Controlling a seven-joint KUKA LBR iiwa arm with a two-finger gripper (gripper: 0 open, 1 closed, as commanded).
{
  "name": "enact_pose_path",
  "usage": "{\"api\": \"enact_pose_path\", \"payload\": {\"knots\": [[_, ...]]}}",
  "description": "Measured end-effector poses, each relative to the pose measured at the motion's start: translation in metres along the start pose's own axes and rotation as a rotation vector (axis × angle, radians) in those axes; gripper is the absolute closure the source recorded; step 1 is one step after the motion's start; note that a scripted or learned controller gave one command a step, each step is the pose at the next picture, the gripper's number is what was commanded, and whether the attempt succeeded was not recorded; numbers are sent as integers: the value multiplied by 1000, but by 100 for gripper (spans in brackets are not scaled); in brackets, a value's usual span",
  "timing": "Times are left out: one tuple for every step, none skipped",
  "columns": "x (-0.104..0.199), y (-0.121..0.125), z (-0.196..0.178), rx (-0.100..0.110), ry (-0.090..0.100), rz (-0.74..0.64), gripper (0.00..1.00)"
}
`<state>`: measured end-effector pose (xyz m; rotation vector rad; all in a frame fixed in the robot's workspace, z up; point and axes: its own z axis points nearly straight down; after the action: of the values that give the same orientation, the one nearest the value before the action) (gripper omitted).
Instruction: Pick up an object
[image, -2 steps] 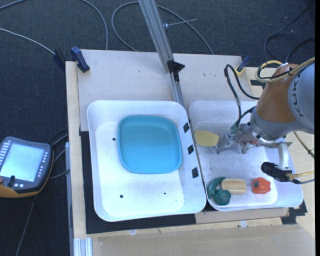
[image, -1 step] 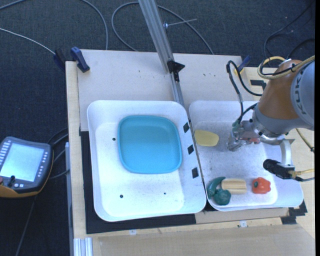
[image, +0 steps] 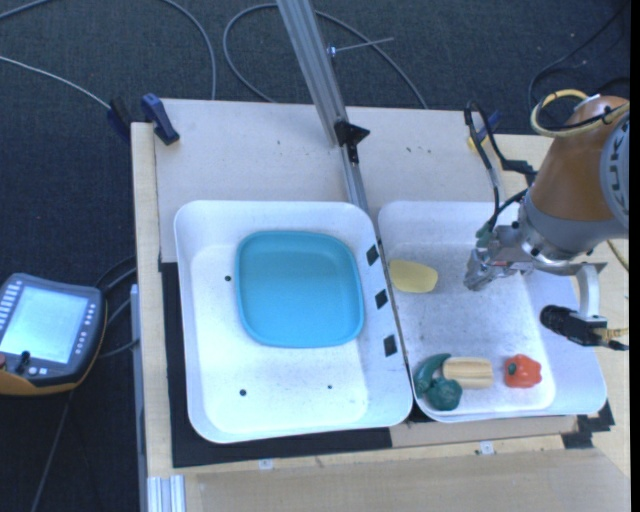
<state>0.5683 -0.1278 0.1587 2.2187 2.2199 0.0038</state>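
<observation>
Nearest edge of right bin (image: 590, 385): three items in a row along the front wall. Green piece (image: 437, 383) at left, touching tan block (image: 468, 372); red pepper-like piece (image: 521, 371) just beside the block, small gap between. Yellow piece (image: 413, 276) lies alone near the divider, well apart from that row. Left bin (image: 200, 330) holds a blue plate (image: 300, 287).

Gripper (image: 482, 274) hangs over bare floor of the right bin, between the yellow piece and the far-right wall. Nothing seen between its fingers. Jaw spacing: cannot tell, tips too small and dark against the speckled floor.

Task target not specified; any of the four items would do. Yellow piece is closest to the gripper, off to its left.

Risks, as judged:
- Straight descent from this spot likely closes on nothing, since no item sits under the tips.
- Yellow piece looks low and rounded; fingers may slide over it or push it against the divider.
- Front row is crowded and hugs the wall: a finger could land on a neighbour or hit the rim, and green and tan may be nudged together rather than gripped.
</observation>
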Motion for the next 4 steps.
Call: {"api": "enact_pose_path", "payload": {"knots": [[-2, -2, -43, 0, 0, 0, 100], [-2, -2, -64, 1, 0, 0, 100], [51, 0, -73, 2, 2, -4, 100], [103, 17, -83, 2, 2, -5, 100]]}}
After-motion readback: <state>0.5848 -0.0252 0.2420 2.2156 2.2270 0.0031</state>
